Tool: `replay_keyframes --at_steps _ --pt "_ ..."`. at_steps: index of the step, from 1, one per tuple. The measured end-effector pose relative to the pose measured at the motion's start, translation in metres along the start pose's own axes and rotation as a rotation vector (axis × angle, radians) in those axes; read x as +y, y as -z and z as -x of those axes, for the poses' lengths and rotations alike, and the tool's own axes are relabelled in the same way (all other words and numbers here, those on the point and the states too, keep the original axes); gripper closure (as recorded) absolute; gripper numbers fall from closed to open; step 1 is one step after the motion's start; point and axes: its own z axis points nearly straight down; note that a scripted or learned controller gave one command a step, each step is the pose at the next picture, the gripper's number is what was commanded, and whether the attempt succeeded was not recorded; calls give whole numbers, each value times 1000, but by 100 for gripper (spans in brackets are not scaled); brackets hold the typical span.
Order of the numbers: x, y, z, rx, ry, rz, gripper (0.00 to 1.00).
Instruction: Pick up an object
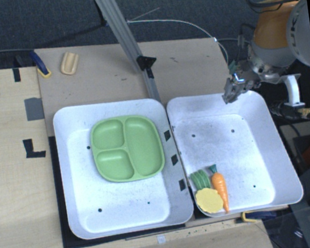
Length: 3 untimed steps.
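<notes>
The gripper [232, 93] hangs over the far right corner of the right bin [259, 134], at the rim; whether its jaws are parted or closed cannot be told, and nothing shows between them. The things to pick lie well apart from it, bunched in the near left corner of that bin: a carrot [220, 188], a yellow disc [209, 200] touching the carrot on its left, and a green piece [200, 178] just behind the disc. They crowd one another and sit close to the bin's left wall. The bin floor between them and the gripper is bare. The left bin [88, 216] holds a green divided plate [127, 147]. A grey pole [122, 33] slants across the table [192, 63] to the seam between the bins. A tan block [69, 62] lies on the table beyond the left bin.
</notes>
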Motion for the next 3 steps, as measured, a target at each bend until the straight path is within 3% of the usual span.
replay_keyframes --at_steps 1,3 --pt "2 54 0 0 0 0 100" --pt "15 23 -105 2 4 -9 100"
